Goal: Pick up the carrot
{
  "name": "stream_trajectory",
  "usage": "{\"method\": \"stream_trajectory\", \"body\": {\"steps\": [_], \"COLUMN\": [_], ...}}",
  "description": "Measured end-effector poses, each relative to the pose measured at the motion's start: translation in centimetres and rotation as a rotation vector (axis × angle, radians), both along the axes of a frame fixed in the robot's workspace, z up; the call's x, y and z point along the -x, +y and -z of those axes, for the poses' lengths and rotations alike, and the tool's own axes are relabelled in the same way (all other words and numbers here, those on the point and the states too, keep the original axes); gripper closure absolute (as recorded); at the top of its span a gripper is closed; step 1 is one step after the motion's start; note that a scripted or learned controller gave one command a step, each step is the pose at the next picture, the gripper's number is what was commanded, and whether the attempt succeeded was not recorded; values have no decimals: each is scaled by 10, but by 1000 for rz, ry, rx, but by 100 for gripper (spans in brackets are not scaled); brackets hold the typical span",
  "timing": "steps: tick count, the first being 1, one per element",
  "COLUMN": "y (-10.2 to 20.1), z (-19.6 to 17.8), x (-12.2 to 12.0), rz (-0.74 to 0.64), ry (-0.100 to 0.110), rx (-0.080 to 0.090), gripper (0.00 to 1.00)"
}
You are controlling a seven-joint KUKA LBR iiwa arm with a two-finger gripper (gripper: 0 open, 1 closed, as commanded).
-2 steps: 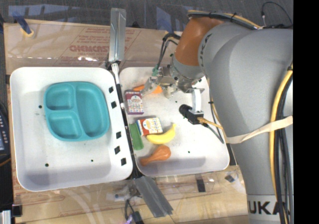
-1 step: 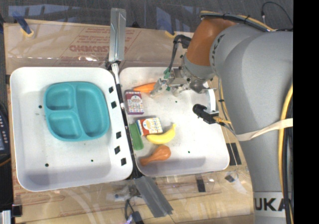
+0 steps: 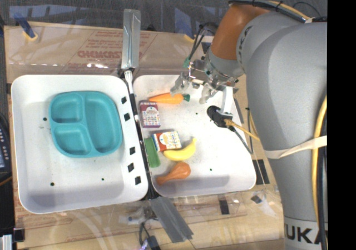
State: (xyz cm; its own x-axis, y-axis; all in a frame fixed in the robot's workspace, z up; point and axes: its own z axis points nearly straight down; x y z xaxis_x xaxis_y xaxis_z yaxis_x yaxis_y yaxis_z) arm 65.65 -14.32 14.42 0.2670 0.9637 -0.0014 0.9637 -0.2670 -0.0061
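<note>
Carrot [image 3: 167,98] lying on its side at the far end of the right bin [image 3: 233,174], orange taper pointing left, green stub toward the right. Claw [image 3: 193,89] hovering just above and right of that stub, fingers spread open, nothing between them.

To do the step well: shift slightly left so the fingers straddle the thick middle rather than the stub, turn to close across the short width, descend until nearly at the bin floor, then squeeze. Likely slippery: smooth, rounded, tapering plastic tends to squirt out of an off-centre pinch.

Nearby: flat maroon packet [image 3: 149,114] just beside the carrot on the near side, glossy yellow banana [image 3: 182,151], small carton [image 3: 167,140], green stick [image 3: 152,151], brown drumstick shape [image 3: 174,172]. Left bin [image 3: 28,188] carrying a teal divided plate [image 3: 85,123], smooth moulded plastic.
</note>
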Motion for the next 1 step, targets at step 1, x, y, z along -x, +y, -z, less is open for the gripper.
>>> {"method": "stream_trajectory", "body": {"steps": [1], "y": [25], "z": [45], "x": [-6], "rz": [279], "ry": [-17], "rx": [-4], "gripper": [0]}}
